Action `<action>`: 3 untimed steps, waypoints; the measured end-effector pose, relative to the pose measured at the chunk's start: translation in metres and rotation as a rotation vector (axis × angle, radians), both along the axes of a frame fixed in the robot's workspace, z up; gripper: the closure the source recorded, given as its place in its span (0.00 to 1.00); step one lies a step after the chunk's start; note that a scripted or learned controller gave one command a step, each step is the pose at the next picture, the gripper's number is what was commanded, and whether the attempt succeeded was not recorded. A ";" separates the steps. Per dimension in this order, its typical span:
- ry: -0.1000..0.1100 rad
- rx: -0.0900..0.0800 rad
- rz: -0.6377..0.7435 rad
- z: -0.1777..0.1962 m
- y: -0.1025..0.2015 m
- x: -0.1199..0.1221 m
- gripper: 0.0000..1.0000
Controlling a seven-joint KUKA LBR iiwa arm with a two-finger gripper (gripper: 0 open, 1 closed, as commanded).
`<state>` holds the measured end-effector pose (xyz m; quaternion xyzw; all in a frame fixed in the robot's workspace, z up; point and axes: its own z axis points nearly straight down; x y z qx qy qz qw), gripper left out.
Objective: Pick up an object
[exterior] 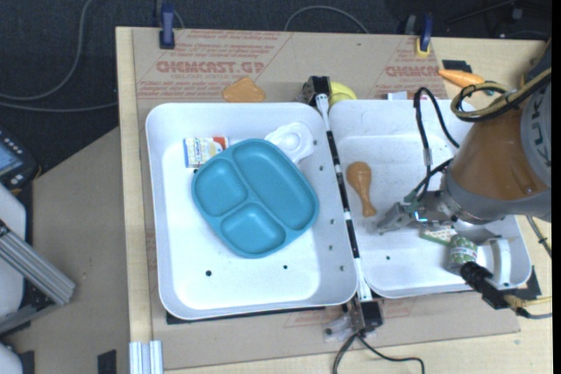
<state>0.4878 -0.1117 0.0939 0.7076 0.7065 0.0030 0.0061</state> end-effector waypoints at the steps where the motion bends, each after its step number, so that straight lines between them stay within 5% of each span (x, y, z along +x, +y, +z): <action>1: 0.005 0.002 0.006 0.008 0.013 0.064 0.00; 2: 0.008 0.002 0.004 -0.010 0.020 0.102 0.00; 3: 0.075 -0.005 0.010 -0.014 0.003 0.168 0.00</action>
